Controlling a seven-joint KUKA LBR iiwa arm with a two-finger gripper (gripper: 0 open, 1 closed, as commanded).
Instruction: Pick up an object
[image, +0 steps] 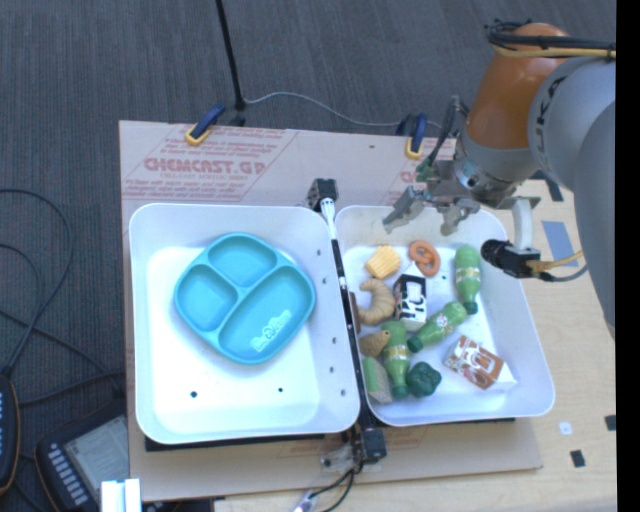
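Two white bins (150, 300) on "CHEMCAST GP" board (205, 165).
We see the gripper (432, 212) spread open, holding nothing, above a pretzel (424, 257); bottle (467, 273) lies lengthwise.

A: Bins? The left bin (150, 330) and right bin (530, 370) look like smooth white plastic, slight sheen.

B: Blue plate (245, 297), also plastic, glossy, moulded compartments. The board (200, 165) under the bins looks like matt brown paper-faced sheet with red print.

A: Floor (70, 100): dark, rough, carpet-like weave. Arm (560, 90): grey shell, satin; orange band glossy.

B: Gripper (432, 212) looks like bare metal, dull. Green bottle (467, 275) shiny plastic. Snack packet (474, 363) glossy printed wrap.
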